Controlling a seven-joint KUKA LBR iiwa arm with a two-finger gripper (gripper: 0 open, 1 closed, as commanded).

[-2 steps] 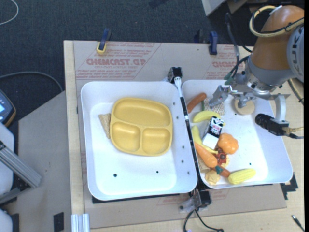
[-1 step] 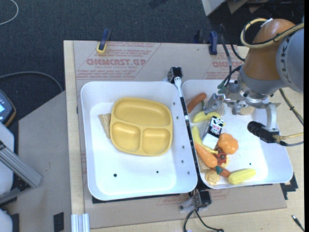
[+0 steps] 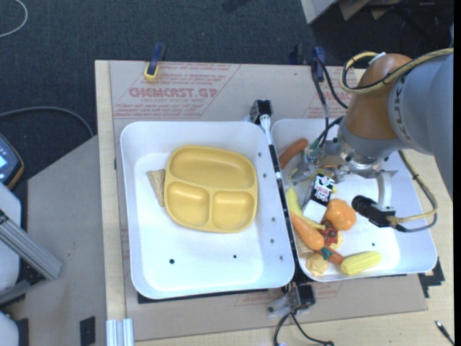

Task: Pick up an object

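My gripper (image 3: pixel 321 169) hangs low over the back half of the right bin (image 3: pixel 414 254), under the grey and orange wrist. Just in front of it lies a small black-and-white carton (image 3: pixel 321 192); whether the gripper touches it I cannot tell. An orange-red sausage (image 3: pixel 293 152) lies to its left by the bin wall. A yellow banana (image 3: pixel 291 199), an orange carrot (image 3: pixel 307 231), an orange pepper (image 3: pixel 341 214) and a yellow corn cob (image 3: pixel 360 262) lie toward the front.
The left bin (image 3: pixel 194 265) holds a yellow divided plate (image 3: pixel 211 188) with a tan wedge (image 3: pixel 156 183) at its left edge. A small red piece (image 3: pixel 330 233) and a pale piece (image 3: pixel 315 266) sit among the front toys. A dividing rim (image 3: pixel 274 186) separates the bins.
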